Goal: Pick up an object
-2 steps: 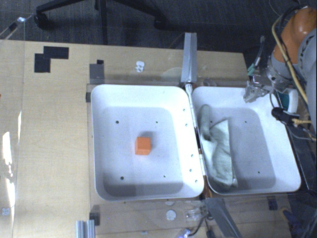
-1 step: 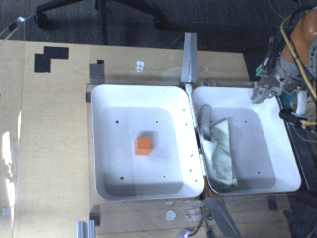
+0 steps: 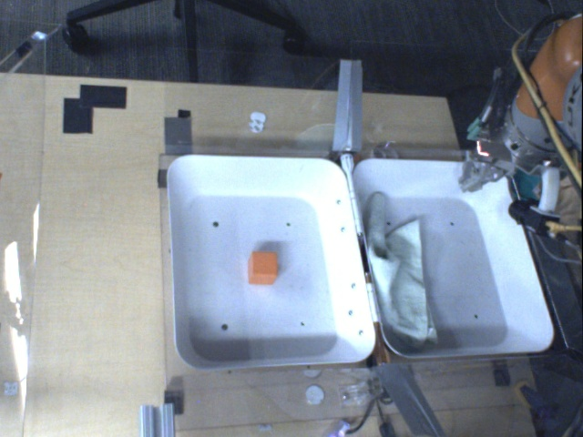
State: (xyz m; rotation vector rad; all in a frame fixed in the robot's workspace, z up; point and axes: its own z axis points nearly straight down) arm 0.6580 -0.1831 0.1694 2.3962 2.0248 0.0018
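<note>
Colours and patterns: bench, two bins and arm

The gripper [image 3: 477, 173] is pale grey metal with one small red spot above it, and the arm [image 3: 553, 71] behind it is orange over grey, with a teal patch and yellow cable alongside. Directly beside the gripper, the right bin [image 3: 510, 335] is plain white; the crumpled cloth [image 3: 404, 276] in it is off-white with grey-green shading. Farther from the gripper, the left bin [image 3: 187, 271] is white with small dark dots on its floor, and the cube [image 3: 263, 268] is solid orange. The bench [image 3: 82, 262] is pale tan wood grain, carrying black tape marks [image 3: 91, 105] at its far corner. The divider bar [image 3: 347, 107] between the bins is grey metal.
</note>
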